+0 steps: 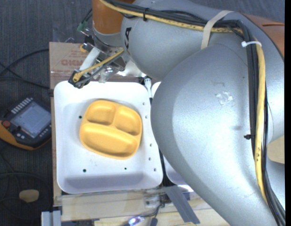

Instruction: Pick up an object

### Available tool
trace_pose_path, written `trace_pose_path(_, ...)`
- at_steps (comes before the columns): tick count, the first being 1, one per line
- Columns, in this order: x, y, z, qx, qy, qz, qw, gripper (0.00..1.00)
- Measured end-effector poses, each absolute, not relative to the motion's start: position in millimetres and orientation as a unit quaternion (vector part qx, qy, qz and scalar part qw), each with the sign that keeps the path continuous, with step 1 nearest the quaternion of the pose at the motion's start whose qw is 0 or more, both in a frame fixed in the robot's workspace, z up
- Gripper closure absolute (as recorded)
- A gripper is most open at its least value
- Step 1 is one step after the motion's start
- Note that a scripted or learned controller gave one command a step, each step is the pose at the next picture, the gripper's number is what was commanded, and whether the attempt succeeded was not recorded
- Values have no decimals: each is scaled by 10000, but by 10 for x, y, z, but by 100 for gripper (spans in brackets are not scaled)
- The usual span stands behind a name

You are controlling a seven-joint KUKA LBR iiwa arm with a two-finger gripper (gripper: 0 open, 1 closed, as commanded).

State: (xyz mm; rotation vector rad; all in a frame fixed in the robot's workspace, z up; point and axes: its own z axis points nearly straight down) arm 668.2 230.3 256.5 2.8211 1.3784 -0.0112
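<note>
The gripper [99, 66] sits at the far rim of the left shallow white plastic bin [65, 173], just past the bin's upper edge and over the brown cardboard sheet [65, 55] that lies behind it. From where I stand the metal parts at the wrist are tangled with a yellow cable [95, 66] that ends in a black tip near the bin's far-left corner. I cannot tell how the jaws are set; the wrist hardware and cable hide them. Nothing shows between them.

The yellow moulded plastic tray with three compartments [111, 128] lies in the middle of the left bin's floor, flat, hollow side up. Its long axis runs from near-left to far-right across the bin, slightly skewed to the bin walls. The two smaller compartments are on the far side, the single long compartment on the near side. It is well apart from the gripper and touches no wall of the bin.

The grey arm body [216, 126] takes up the right half of the view and covers most of the right white bin [157, 86], of which a sliver of rim shows beside the left bin. The orange band [107, 13] is at the top, above the wrist.

On the dark floor to the left lies an orange-edged handheld pendant with a grey screen [25, 124]; a small tan lump [29, 195] lies nearer, lower left.
</note>
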Motion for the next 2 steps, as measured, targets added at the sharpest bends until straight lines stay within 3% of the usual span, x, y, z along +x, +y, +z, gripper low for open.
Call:
trace_pose_path(1,6666,2276,1067,8805,4740,-18,5,100)
trace_pose_path(2,6442,2309,2694,9264,3765,-32,-7,100)
